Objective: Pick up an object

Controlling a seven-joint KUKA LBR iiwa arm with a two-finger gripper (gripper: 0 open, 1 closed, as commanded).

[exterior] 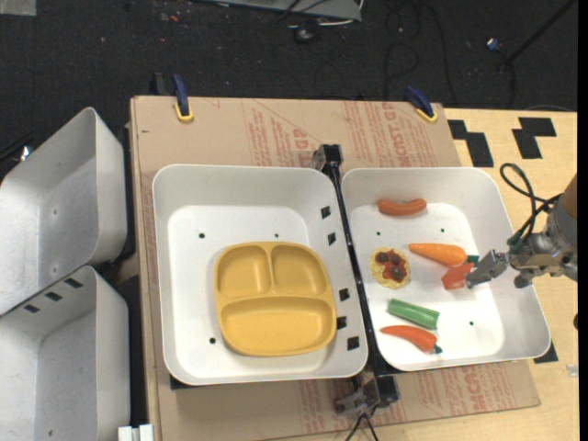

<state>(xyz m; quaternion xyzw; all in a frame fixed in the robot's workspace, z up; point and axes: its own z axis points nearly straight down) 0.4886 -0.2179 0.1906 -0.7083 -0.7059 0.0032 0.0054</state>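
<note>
The right bin point(514, 246) holds several toy foods. A brown sausage point(401, 207) lies at the back, with an orange carrot point(438, 253) below it. Near the divider sits a small round pizza piece point(390, 265). A green pod point(412, 313) and a red-orange pepper point(410, 337) lie toward the front. A small red piece point(456, 277) rests just under the carrot's right end. My gripper point(481, 272) reaches in over the bin's right side, its tip right beside the red piece. Whether it touches the piece is unclear.
In the left bin point(175, 246) lies a yellow divided tray point(275, 298). Black clips run along the divider point(344, 246) between the bins. Two more white bins point(55, 246) stand off the bench at the left. Cables hang by the arm at the right.
</note>
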